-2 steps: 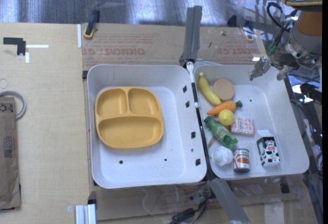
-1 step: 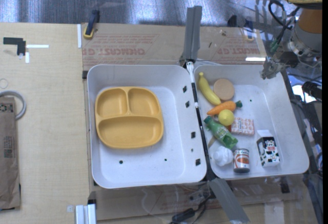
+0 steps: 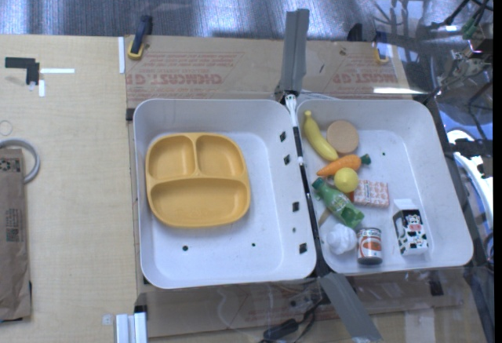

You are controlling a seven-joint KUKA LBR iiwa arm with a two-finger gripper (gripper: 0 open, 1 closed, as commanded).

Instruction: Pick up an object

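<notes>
Red-labelled can [image 3: 369, 246] and white crumpled ball [image 3: 341, 239] are packed close at the right bin's [image 3: 439, 176] near edge; green bottle [image 3: 338, 202], lemon [image 3: 346, 180], carrot [image 3: 343, 165] and banana [image 3: 318, 137] are crowded behind. A neighbour could be nudged or caught during grasping.

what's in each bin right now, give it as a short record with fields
left bin: yellow divided plate
right bin: banana, tan round disc, carrot, lemon, green bottle, red and white packet, white crumpled ball, small can, small carton with a cow print
crowding: right bin items clustered toward its left side, several touching
</notes>
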